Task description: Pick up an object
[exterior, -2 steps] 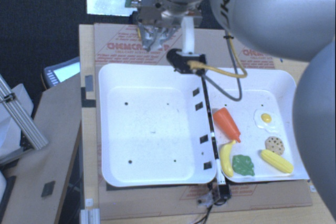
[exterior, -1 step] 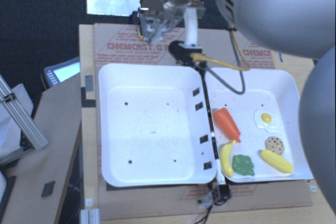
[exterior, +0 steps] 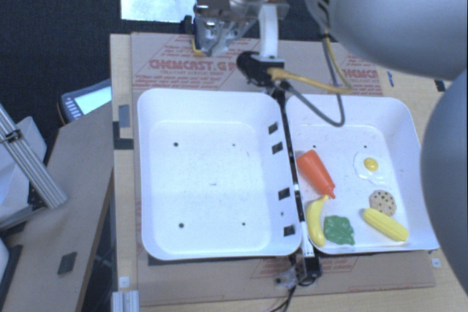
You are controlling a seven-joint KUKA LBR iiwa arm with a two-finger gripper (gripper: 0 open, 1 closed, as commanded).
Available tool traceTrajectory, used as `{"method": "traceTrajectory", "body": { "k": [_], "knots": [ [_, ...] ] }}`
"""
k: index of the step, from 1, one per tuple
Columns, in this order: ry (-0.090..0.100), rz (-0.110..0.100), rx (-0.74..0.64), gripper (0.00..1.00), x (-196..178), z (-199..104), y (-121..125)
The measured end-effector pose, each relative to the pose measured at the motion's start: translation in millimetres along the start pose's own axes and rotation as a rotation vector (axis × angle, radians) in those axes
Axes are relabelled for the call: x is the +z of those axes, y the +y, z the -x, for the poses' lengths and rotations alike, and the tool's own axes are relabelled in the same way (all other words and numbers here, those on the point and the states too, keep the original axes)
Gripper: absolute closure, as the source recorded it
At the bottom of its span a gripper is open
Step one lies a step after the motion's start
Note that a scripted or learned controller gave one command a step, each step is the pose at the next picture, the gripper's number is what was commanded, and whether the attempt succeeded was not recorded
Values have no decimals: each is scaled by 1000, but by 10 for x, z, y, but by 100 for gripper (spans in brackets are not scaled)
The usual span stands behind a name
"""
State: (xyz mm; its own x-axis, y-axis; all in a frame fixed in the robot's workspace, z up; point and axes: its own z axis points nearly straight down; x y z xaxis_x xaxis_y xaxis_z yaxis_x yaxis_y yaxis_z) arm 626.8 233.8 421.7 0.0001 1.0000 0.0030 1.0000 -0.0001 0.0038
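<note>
End effector (exterior: 212, 36) hardware was seen at the top of the camera view, above the far edge of the worktop (exterior: 88, 157) and beyond both bins; whether anything was gripped could not be told, as the metal parts there were crowded and partly hidden by the arm (exterior: 387, 4). Nothing was seen between them.

Toy food items were gathered in the right bin (exterior: 398, 109): an orange carrot (exterior: 316, 170) lying tilted near the divider, a yellow banana (exterior: 316, 219) just below it, a green leafy piece (exterior: 338, 230) touching the banana, a corn cob (exterior: 385, 224) toward the near right corner, a round speckled cookie (exterior: 382, 202) just above the cob, and a fried egg (exterior: 369, 165) with a yellow yolk beyond the cookie. All looked like smooth moulded plastic.

The left bin (exterior: 146, 157) was shallow, white and glossy, with small dark dots on its floor. Both bins were set on a brown cardboard sheet (exterior: 175, 66) printed with red lettering. A grey cable (exterior: 322, 109) was draped over the far rim of the right bin
</note>
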Motion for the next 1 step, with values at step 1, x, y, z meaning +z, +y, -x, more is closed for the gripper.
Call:
{"method": "traceTrajectory", "body": {
  "k": [1],
  "knots": [
    [2, 2, 0, 100, -112, 0, 4]
  ]
}}
